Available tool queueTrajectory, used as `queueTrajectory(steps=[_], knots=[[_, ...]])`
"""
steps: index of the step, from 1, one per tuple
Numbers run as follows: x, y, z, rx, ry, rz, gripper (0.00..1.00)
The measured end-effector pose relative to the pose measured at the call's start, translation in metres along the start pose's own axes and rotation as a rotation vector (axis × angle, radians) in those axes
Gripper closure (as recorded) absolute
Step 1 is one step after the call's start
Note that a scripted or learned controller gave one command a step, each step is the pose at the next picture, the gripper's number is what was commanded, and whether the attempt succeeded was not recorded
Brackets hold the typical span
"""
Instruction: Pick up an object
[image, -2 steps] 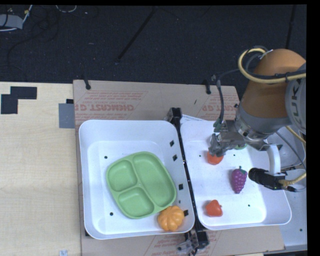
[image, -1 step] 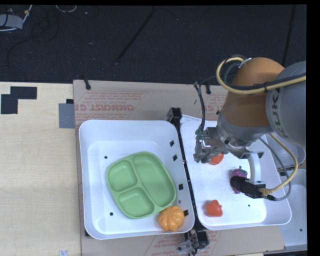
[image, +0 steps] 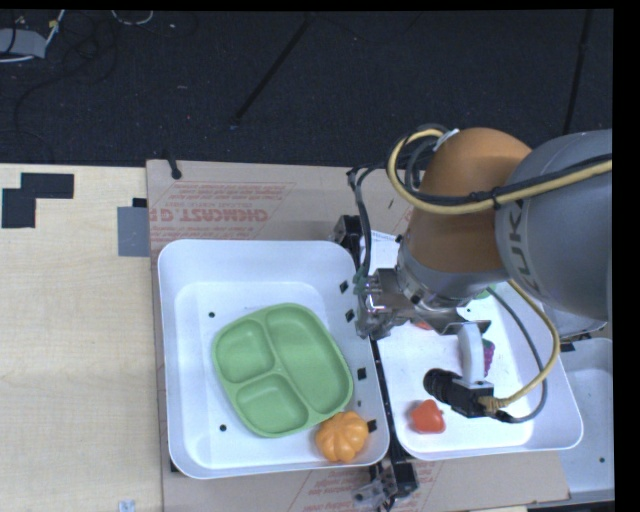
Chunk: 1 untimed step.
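I see two bins side by side on a cardboard sheet (image: 250, 200) on the surface (image: 70, 350). Left bin (image: 190, 430): divided plate (image: 282, 370) in the middle, small pumpkin (image: 342, 437) touching its near right edge, in the bin's near right corner. Right bin (image: 560, 420): small toy fruit (image: 428, 416) near front left, arm (image: 470, 220) over the back half.

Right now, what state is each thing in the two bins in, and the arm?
Green divided plate: flat, right way up, in the left bin.
Orange pumpkin: loose, at the plate's near edge.
Red toy: loose in the right bin, not held.
Arm: reaching over the right bin.
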<state>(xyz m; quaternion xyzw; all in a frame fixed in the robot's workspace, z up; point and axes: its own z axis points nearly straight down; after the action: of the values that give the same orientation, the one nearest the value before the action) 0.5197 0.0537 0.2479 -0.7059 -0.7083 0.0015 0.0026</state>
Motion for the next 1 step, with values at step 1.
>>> queueTrajectory(steps=[1], knots=[[0.0512, -0.0029, 0.0017, -0.001, -0.001, -0.001, 1.0]])
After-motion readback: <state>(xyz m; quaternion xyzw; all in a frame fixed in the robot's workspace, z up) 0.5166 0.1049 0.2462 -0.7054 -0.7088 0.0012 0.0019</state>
